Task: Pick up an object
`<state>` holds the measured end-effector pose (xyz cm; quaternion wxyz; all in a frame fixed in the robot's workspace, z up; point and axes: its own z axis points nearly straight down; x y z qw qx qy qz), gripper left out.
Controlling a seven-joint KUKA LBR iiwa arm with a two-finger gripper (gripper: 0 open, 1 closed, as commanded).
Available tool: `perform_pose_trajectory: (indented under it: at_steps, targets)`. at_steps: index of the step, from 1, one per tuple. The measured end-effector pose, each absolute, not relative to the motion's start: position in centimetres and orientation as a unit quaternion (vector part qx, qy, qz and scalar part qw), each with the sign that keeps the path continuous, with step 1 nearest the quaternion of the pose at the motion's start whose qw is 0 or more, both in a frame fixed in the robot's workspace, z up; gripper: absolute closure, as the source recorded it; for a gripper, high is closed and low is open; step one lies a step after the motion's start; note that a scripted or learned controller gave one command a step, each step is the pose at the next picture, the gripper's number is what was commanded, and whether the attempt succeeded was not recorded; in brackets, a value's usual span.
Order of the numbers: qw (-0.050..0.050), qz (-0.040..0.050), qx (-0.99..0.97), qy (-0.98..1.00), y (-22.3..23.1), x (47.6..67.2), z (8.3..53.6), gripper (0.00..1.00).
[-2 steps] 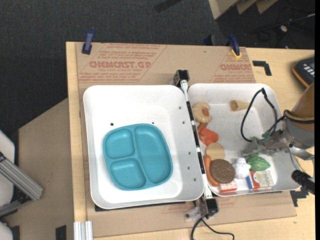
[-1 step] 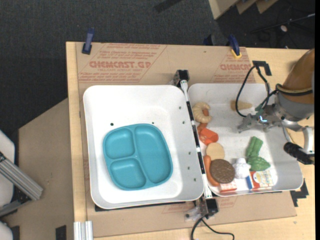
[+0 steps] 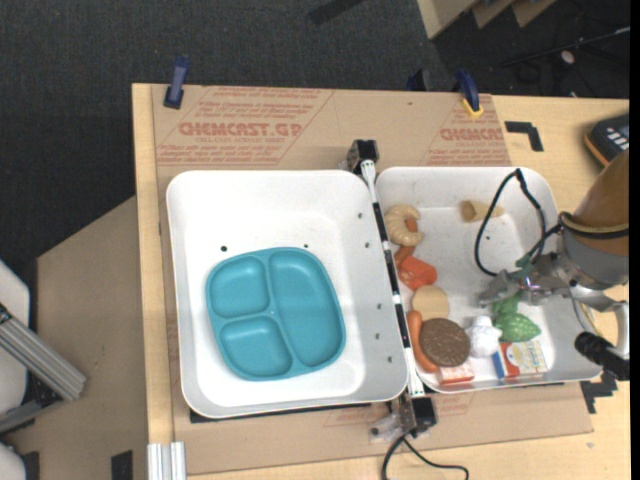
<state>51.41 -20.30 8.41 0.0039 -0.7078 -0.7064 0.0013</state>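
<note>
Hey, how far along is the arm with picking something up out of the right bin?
Nothing looks picked yet. The grey arm's two-finger gripper is low in the right white bin, beside the green leafy toy; whether it holds anything cannot be seen. The round brown patty and orange carrot piece lie in the bin. Left: grasp and lift. The teal divided plate sits in the left white bin.

A robotics lab is what I'm looking at, not a home or kitchen. A wooden bench is standing on dark carpet, and brown sheeting printed with a maker's name is lying across its top, held by clamps at the back edge. Two white bins are sitting side by side, one carrying a teal divided tray, the other toy food. A grey arm with loose black cabling is reaching in from the right.
</note>
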Motion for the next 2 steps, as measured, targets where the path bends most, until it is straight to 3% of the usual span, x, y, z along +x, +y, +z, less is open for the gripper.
perform_pose_trajectory:
  at_steps: [1,2]
  targets:
    - [-0.009,-0.0032,-0.707,-0.707,-22.3,54.6,22.9,0.0]
    - [0.004,0.0018,-0.707,-0.707,-22.3,52.3,12.5,0.0]
